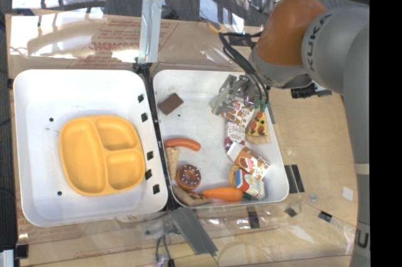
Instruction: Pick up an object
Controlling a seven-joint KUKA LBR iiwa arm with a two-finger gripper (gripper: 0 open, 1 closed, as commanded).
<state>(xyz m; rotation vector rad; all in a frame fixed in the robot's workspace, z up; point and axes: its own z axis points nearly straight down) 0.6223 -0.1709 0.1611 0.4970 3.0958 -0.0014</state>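
Grey arm [326, 39] reaching into right bin [188, 80], gripper [235, 96] hovering over small carton [237, 114], can't tell gripper state tbh. Yellow divided plate [100, 154] sitting in left bin [31, 134]. Hot dog [182, 144], donut [188, 176], carrot [222, 194] lying nearby.

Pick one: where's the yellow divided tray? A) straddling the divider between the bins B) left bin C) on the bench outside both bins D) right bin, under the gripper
B: the yellow divided tray lies flat in the left bin, while the toy food, such as the donut and carrot, sits in the right bin.
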